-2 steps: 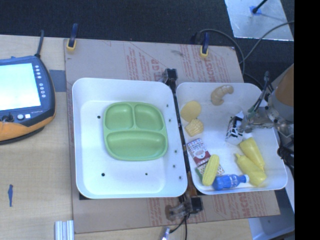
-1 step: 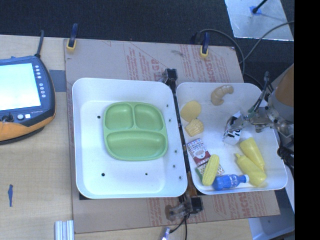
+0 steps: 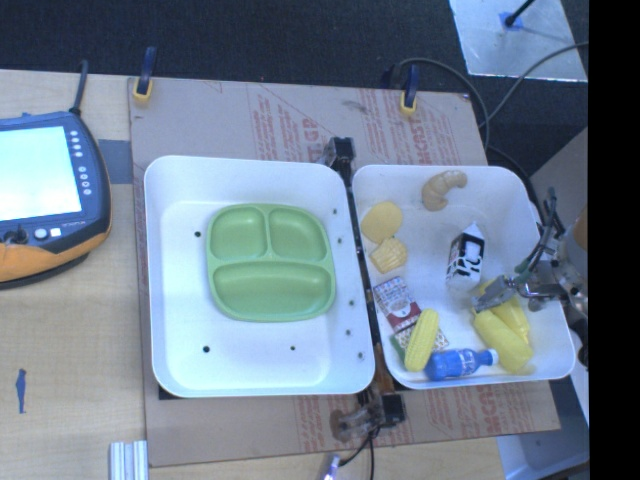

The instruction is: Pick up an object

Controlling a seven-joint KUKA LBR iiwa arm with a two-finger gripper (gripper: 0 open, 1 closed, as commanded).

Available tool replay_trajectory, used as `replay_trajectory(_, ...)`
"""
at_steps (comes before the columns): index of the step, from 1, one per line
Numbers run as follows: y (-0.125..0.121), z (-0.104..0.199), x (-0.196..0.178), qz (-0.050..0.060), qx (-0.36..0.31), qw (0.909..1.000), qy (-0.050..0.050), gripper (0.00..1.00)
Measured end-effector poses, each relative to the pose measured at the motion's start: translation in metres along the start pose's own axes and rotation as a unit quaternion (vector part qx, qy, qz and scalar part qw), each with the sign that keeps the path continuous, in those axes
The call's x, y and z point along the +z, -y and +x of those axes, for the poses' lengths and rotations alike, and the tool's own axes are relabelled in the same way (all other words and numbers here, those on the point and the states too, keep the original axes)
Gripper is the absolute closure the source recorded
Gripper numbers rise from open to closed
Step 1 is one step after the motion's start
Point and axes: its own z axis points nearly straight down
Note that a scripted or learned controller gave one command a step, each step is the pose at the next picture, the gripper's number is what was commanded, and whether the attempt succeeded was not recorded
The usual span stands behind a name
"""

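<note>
Overhead, the wooden tabletop (image 3: 70,368) carries two white bins; the right bin (image 3: 520,183) holds toy food. Beside its right wall, the gripper (image 3: 505,290) hovers, fingers spread, above yellow bananas (image 3: 505,336).

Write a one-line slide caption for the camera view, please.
Robot hand poised over bananas in the right bin; a green divided plate sits in the left bin.

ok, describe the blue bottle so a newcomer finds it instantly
Look in the right bin, along its near edge. The blue bottle lies on its side there, between the corn cob and the bananas. It is the lone blue item among yellow ones.
</note>
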Motion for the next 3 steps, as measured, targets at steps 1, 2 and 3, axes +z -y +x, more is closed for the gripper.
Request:
replay_trajectory(1,-0.013,0.011,0.044,0.0,-0.001,1.0,0.0,0.0)
replay_trajectory(2,-0.013,0.01,0.034,0.001,-0.003,1.0,0.0,1.0)
replay_trajectory(3,-0.052,0.1,0.043,-0.002,-0.002,1.0,0.001,1.0)
